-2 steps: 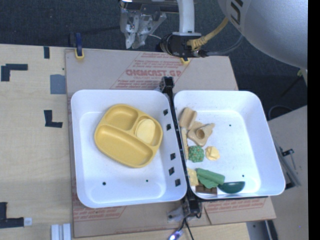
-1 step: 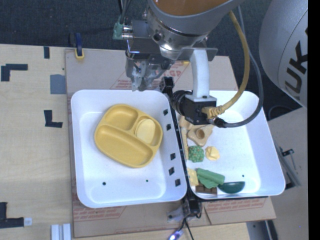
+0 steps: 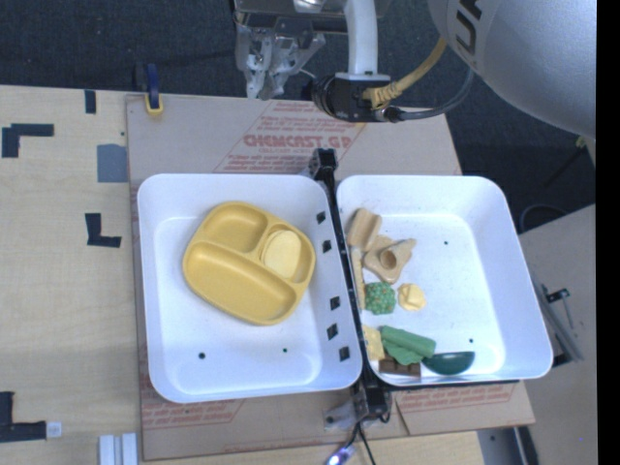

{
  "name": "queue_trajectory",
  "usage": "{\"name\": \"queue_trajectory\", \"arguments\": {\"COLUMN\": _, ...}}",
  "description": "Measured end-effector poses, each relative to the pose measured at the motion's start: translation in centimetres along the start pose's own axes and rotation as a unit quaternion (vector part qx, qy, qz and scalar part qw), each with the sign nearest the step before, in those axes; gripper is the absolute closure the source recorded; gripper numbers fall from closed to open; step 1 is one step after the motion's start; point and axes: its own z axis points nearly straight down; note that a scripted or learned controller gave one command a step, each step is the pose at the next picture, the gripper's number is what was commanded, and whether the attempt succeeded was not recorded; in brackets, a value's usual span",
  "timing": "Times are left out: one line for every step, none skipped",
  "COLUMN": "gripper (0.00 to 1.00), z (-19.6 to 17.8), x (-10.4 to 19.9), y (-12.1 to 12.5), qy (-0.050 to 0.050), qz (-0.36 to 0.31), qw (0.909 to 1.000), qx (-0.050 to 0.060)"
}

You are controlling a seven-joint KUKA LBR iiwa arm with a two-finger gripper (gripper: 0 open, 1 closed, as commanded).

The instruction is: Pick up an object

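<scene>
Gripper hangs at top of frame, above the cardboard behind the 2 bins, well apart from every object. Fingers point down and look a little apart w/ nothing between them, but they're small and cluttered, so can't tell for sure.

Left bin has 1 thing: a yellow tray w/ 3 compartments, lying flat, tilted diagonally. Right bin holds a cluster along its left wall: tan cone, tan block, green ball, yellow lump, green strip, teal piece.

Handling, as a guess: all look like light, stiff plastic toys, not fragile. Tray is wide and flat; only the thin rim or a divider gives a grip, likely slippery. Cone looks the easiest pick: pinch across its narrow body, approx mid-length. Ball is bumpy, prob OK but may roll. Strip and teal piece lie low and touch neighbours, so fingers could snag. Cluster sits tight to the bin wall, so 1 finger may hit it.
</scene>
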Motion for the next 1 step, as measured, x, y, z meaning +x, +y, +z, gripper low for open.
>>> {"name": "queue_trajectory", "arguments": {"gripper": 1.00, "z": -0.24, "x": 0.08, "y": -4.55, "qy": 0.001, "qz": -0.003, "qw": 1.0000, "qx": 0.001}}
